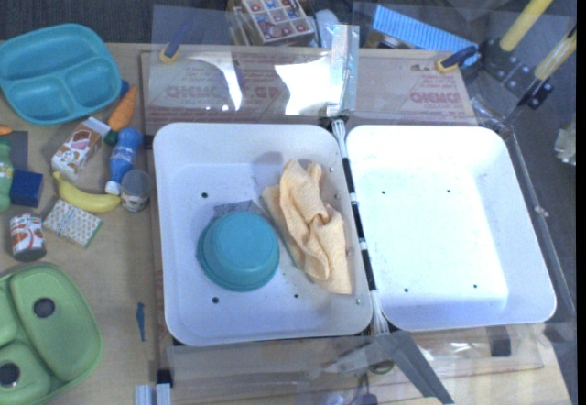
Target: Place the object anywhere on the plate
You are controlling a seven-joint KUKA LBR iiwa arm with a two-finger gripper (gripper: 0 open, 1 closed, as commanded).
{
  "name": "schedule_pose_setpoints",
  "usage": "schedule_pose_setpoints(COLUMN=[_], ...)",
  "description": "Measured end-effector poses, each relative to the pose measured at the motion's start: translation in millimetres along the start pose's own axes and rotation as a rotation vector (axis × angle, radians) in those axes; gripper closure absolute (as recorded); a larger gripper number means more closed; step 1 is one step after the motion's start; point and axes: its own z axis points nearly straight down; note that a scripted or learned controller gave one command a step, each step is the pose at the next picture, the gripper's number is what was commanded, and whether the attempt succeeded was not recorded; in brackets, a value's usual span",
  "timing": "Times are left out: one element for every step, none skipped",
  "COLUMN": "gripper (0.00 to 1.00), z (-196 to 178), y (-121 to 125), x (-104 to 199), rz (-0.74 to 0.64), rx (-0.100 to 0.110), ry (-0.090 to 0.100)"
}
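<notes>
Yellow cloth [311, 224] touching teal plate [239, 251] on its right, left bin [183, 165]; long axis near-far; your end effector state: cannot tell.

Both bins [179, 165] are white. The left one holds a teal bowl [239, 251] and a pale yellow-orange cloth [311, 220]. At the frame's left sit a turquoise divided tray [59, 71], a yellow banana [84, 194] and a green tray [46, 334], possibly moulded plastic.
</notes>
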Motion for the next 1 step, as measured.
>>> schedule_pose_setpoints(gripper=[1.0], z=[-12.7], y=[0.4], x=[-2.0], rz=[0.0], rx=[0.001], ry=[-0.013])
